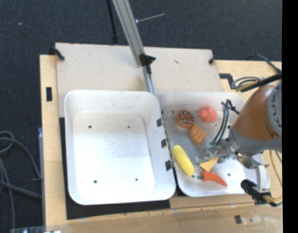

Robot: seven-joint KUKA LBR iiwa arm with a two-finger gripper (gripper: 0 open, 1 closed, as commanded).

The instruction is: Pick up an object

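Lying along the right bin's (188, 191) near edge are a carrot (214, 179), a yellow wedge (208, 164) and a corn cob (183, 160) toward the inner wall. Above the wedge, the gripper (218, 151) is masked by the arm; its opening cannot be judged. Farther back sit a waffle (198, 134), doughnut (185, 119) and pink fruit (207, 114).

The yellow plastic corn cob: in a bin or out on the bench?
In. The yellow plastic corn cob lies inside the right white bin.
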